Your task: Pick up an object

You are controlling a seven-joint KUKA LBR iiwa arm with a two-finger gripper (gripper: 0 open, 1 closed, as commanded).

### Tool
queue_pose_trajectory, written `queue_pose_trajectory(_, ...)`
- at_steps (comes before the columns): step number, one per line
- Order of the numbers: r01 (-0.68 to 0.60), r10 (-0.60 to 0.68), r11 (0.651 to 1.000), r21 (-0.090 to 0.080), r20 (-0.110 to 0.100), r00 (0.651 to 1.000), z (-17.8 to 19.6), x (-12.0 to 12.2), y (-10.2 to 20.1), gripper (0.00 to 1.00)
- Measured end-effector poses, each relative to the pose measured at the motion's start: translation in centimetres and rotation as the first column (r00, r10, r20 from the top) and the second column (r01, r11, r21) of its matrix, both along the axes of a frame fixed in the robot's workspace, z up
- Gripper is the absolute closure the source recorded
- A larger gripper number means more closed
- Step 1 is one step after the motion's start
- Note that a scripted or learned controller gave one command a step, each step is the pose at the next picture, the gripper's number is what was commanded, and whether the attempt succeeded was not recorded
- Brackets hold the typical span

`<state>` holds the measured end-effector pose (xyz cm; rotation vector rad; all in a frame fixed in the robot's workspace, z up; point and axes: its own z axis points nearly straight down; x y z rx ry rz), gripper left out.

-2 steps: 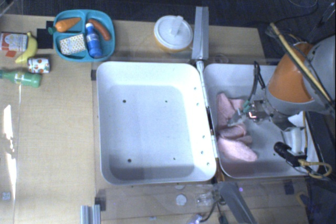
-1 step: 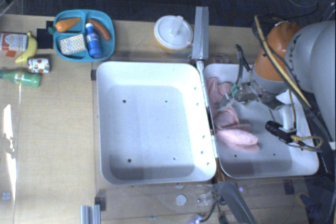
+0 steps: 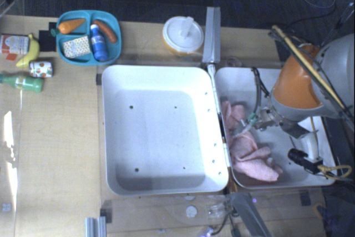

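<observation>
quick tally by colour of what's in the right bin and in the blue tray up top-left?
Right bin:
Pink soft pieces: 3, at

Blue divided tray:
Orange items: 2, at
Blue bottle: 1
Speckled white packet: 1

Total: 7

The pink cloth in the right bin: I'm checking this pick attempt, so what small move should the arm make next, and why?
Probably a short descent straight onto the pink cloth. The tool sits low in the right bin, over the cloth's upper part, yet nothing visibly sits between its fingers. Their state is unclear from this slant, so treat this as a guess.
</observation>
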<state>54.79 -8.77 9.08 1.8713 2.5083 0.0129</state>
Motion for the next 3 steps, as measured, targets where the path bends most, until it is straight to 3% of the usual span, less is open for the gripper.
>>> queue_pose_trajectory(1,-0.002,0.002,1.000,-0.001,0.009,1.000,1.2,0.3,0.1,1.00)
queue_pose_trajectory(2,-0.128,0.128,0.992,0.000,-0.009,0.992,14.7,3.1,3.0,1.00)
queue_pose_trajectory(3,-0.153,0.153,0.988,-0.001,-0.013,0.988,9.3,12.1,4.8,1.00)
